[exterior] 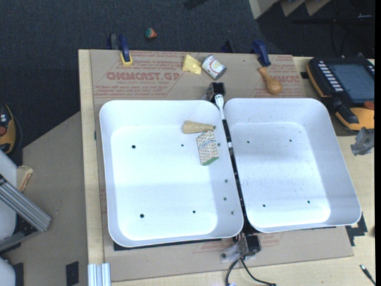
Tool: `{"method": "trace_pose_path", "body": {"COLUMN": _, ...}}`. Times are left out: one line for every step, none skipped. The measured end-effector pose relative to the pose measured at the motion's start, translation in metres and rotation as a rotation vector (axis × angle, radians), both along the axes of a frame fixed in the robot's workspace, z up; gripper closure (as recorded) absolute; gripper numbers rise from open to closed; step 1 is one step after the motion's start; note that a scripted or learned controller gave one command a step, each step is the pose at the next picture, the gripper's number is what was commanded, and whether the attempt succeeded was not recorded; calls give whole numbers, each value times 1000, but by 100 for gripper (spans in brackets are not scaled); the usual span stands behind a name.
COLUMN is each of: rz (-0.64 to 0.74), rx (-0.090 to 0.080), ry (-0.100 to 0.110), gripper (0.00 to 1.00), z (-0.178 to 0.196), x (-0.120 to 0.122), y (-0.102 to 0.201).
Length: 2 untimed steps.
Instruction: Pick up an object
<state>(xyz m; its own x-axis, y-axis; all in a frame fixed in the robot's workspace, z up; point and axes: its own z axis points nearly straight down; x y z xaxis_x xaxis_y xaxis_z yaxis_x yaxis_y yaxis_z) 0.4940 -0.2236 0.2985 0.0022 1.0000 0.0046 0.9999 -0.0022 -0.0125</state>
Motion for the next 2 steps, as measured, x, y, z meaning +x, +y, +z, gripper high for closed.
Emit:
{"method": "trace_pose_path", "body": {"rz": 4, "rx": -14, "ry": -33, "gripper": 100, "z": 202, "x": -15, "y": -1}}
{"method": "trace_pose_path", "body": {"rz": 7, "rx": 2, "ry": 3, "gripper": 100, "z": 38, "x": -16, "y": 52}}
